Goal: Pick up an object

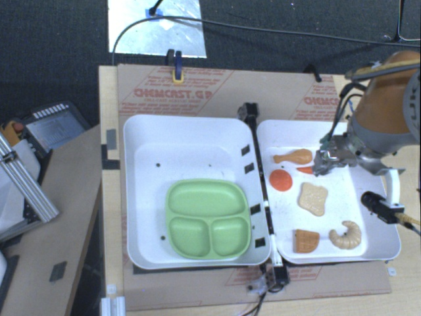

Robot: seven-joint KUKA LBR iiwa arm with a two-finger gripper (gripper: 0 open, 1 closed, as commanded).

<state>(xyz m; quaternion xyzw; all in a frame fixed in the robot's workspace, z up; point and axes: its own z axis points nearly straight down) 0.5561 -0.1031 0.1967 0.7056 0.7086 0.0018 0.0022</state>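
The right bin (378, 242) holds several toy foods: a tan drumstick (295, 157), a small orange-red carrot piece (304, 170), a red round tomato (281, 180), a beige bread slice (313, 198), an orange waffle square (306, 241) and a tan croissant (346, 235). My gripper (324, 164) hangs low over the bin's upper middle, just right of the drumstick and carrot piece. Nothing shows between its fingers.
The left bin (141, 143) holds a green three-compartment plate (208, 218). A black divider clamp (250, 114) sits between the bins. My arm's grey and orange body (388, 104) covers the right bin's upper right corner. A black part (378, 207) juts over the bin's right side.
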